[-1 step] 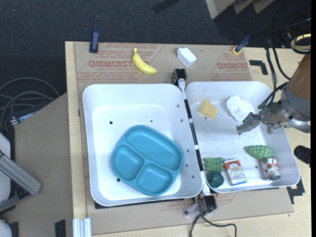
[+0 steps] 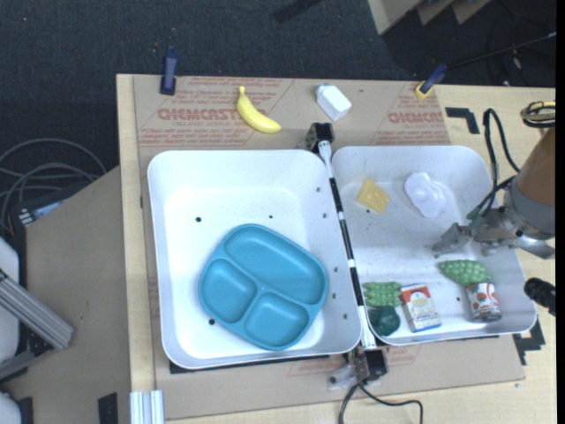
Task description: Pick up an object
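My gripper (image 2: 455, 237) hangs over the right part of the right bin (image 2: 402, 162), coming in from the right edge. Just below it lies a green knobbly object (image 2: 463, 270). A small red can (image 2: 482, 300) stands beside that, towards the bin's front right corner. A red and white carton (image 2: 420, 307) lies along the front wall, with a green leafy piece (image 2: 381, 292) and a dark teal round object (image 2: 385, 321) to its left. Further back are a yellow wedge (image 2: 372, 196) and a clear plastic object (image 2: 425, 194). I see nothing held in the gripper.
The left bin (image 2: 177, 184) holds a blue divided plate (image 2: 263, 285). On the bench behind the bins lie a banana (image 2: 256, 113) and a white block (image 2: 334, 102). Cables run along the right edge near the arm (image 2: 538, 184).
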### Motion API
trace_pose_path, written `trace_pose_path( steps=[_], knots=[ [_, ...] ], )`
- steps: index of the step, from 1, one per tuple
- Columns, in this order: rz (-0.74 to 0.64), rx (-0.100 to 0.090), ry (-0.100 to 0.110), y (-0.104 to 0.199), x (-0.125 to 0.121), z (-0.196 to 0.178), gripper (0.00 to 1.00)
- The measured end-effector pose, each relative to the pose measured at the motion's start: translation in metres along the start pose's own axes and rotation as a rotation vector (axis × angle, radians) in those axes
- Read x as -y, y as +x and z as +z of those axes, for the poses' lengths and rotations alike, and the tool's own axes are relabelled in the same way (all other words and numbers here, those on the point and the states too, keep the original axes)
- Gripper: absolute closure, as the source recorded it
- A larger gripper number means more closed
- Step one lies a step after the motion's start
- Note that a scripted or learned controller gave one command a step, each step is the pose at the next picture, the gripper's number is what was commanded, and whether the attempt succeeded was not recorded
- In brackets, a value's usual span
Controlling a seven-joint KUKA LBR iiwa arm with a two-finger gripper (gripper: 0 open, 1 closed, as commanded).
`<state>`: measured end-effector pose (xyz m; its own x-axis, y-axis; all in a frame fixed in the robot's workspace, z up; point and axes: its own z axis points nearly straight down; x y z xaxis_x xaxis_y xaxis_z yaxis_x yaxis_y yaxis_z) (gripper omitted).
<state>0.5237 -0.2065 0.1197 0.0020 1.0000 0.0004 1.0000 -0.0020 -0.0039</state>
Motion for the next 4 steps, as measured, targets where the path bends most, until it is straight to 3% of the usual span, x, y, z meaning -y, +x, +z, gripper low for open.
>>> trace_pose_path(
  steps=[1,2,3,4],
  knots=[
    [-0.001,-0.001,-0.002,-0.007,0.045,0.036,0.00],
    [-0.004,0.000,-0.006,0.047,-0.023,0.035,0.00],
    [-0.002,0.000,-0.002,0.047,0.003,0.035,0.00],
    [-0.002,0.001,-0.004,0.047,0.002,0.026,1.00]
  ],
)
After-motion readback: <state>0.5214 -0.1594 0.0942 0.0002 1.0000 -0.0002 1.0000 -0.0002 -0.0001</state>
